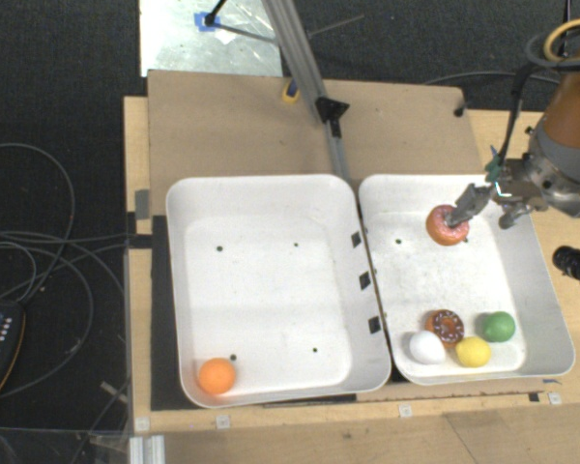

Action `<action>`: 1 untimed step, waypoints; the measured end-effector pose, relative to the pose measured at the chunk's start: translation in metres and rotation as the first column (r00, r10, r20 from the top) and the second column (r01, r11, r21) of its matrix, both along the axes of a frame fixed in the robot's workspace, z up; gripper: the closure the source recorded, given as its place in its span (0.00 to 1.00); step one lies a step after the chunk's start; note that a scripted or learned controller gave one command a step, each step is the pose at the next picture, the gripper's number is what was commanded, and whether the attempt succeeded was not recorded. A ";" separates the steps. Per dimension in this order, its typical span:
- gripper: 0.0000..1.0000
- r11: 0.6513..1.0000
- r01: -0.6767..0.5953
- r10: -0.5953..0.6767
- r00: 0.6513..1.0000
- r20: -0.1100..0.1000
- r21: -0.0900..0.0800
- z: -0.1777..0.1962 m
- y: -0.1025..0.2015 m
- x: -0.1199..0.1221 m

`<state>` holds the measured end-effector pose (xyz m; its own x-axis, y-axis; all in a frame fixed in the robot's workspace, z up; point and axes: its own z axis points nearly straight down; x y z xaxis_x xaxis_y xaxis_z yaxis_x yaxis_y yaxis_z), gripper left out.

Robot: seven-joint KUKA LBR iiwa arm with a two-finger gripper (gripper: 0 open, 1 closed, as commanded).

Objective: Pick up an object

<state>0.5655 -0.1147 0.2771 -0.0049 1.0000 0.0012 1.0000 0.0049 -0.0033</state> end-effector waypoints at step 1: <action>0.00 1.000 0.001 -0.001 1.000 0.005 -0.001 0.002 0.000 0.001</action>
